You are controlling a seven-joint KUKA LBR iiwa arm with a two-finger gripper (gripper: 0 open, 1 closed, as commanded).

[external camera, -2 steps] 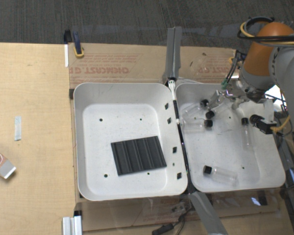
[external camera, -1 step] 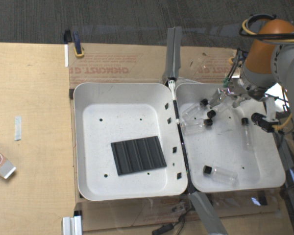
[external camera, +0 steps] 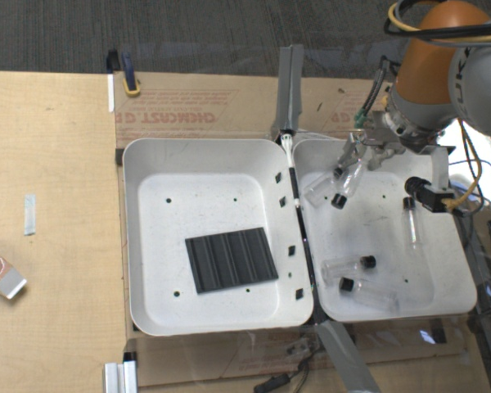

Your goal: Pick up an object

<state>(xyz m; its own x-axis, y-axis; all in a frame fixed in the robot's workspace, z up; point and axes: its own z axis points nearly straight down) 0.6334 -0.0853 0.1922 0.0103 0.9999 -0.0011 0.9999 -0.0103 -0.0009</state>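
Two white bins (external camera: 147, 219); pincer (external camera: 353, 155) clamped on a clear tube (external camera: 344, 182); cardboard (external camera: 180, 109) print reads reversed.

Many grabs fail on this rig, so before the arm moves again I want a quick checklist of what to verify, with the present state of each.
1. Claw over the right bin: ok, it hangs above the bin's far left corner.
2. Something held in the claw: cannot tell; a clear tube with a black cap lies right under it.
3. Other clear tubes within the right bin: ok, near its front.
4. Black ribbed slab lying flat in the left bin: ok.
5. Cables away from the claw: ok.
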